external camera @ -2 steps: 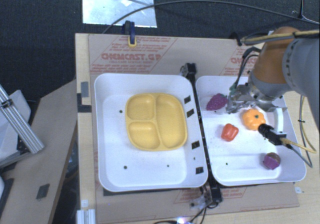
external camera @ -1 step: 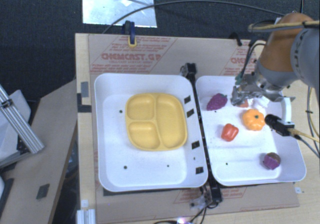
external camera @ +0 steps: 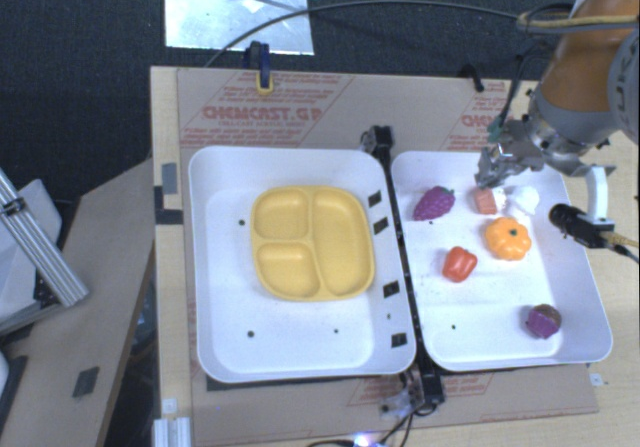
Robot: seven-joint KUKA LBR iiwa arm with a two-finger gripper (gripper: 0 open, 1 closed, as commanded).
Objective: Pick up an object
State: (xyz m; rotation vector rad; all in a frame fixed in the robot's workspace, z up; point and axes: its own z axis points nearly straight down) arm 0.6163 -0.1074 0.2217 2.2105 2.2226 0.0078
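The end effector [external camera: 497,171] hung low over the pink block [external camera: 486,201] near the right bin's [external camera: 575,335] far edge, apparently lining up a grasp; its grip state was unclear.

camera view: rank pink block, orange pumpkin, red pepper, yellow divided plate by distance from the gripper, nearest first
1. Pink block, right bin, just below the gripper.
2. Orange pumpkin, right bin, further down and slightly right.
3. Red pepper, right bin, lower and toward the divider.
4. Yellow divided plate, left bin, across the divider, plainly farthest.
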